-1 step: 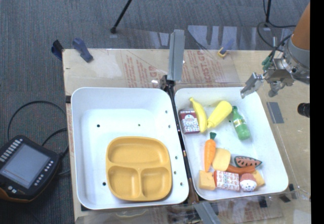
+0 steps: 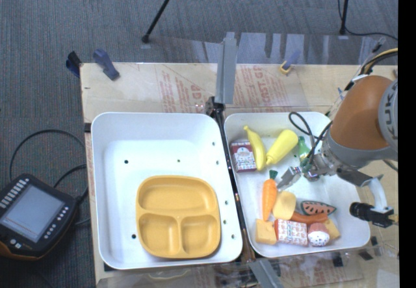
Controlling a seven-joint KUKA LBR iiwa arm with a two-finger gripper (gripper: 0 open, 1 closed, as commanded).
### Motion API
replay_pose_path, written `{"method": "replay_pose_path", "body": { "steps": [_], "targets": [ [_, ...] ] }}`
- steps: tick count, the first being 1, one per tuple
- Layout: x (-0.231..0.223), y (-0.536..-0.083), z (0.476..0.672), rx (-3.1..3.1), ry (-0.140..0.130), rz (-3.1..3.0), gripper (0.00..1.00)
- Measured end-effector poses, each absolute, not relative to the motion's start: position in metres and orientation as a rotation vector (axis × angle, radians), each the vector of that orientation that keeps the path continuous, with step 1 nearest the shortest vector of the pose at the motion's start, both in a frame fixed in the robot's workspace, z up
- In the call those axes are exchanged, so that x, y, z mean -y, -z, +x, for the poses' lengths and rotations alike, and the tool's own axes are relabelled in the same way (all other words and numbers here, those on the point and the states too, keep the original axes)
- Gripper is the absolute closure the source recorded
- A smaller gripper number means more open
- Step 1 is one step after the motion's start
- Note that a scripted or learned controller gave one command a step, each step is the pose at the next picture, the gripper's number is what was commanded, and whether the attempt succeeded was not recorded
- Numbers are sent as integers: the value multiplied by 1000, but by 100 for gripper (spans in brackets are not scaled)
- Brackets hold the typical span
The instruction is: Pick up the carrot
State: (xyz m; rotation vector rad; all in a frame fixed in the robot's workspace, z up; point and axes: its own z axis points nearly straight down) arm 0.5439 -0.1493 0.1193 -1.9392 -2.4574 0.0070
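A grey KUKA arm with an orange band [image 2: 365,117] reaches into the right-hand shallow white bin [image 2: 351,231], its two-finger gripper [image 2: 289,178] poised just above and to the right of the small orange plastic carrot with a green top [image 2: 269,197] — fingers slightly spread, nothing between them.

The carrot lies near the middle of that bin, pointing roughly from the far edge to the near edge, leafy end toward the gripper. It is slim, tapered and smooth.

Crowding is the likely hazard. A pale yellow rounded block [image 2: 285,205] touches the carrot's right side and a yellow wedge of toy cheese [image 2: 265,232] sits at its tip, so a descending finger could land on a neighbour, or close on two things at once. The taper could also let the carrot slip out of a pinch made near its narrow end.

A yellow toy banana [image 2: 255,145] and a small red carton [image 2: 243,155] lie toward the far-left corner. The left-hand white bin [image 2: 117,144] carries a yellow compartment tray [image 2: 179,216].
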Motion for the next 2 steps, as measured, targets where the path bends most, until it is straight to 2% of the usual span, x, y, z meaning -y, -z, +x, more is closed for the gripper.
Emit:
{"method": "replay_pose_path", "body": {
  "steps": [1,2],
  "targets": [
    [141,-167,582,2542,3,-1847,0],
    [106,-84,542,2634,-4,-1696,0]
  ]
}}
